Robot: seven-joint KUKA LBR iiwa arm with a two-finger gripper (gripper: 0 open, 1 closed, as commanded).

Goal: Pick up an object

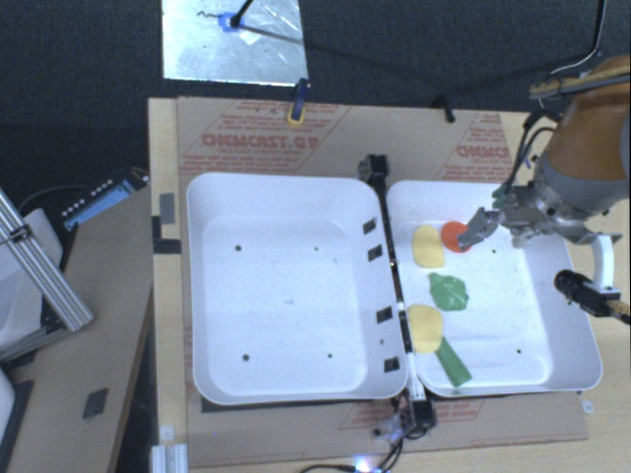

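Over the right bin (567,363), the grey arm (592,156) with its orange band reaches in from the right edge, where most of its body is cut off. Its tool (480,227) hangs low beside a small red-orange piece (454,235), partly covering it; whether the fingers are spread or closed cannot be told at this distance, and nothing can be seen between them. Just left of the red-orange piece lies a pale yellow lump (427,247), rounded and smooth. Below it sits a crinkled green leaf shape (449,292) (its outline is ragged), then a second yellow lump (425,327) pressed near the bin's left wall, with a green stick (454,364) slanting away from it toward the bottom. The left bin (286,289), shallow and glossy white with rounded corners, shows small dark dots on its floor. Both bins rest on a brown cardboard sheet (256,136) with faint red lettering, too blurred to read, on the bench (94,304).
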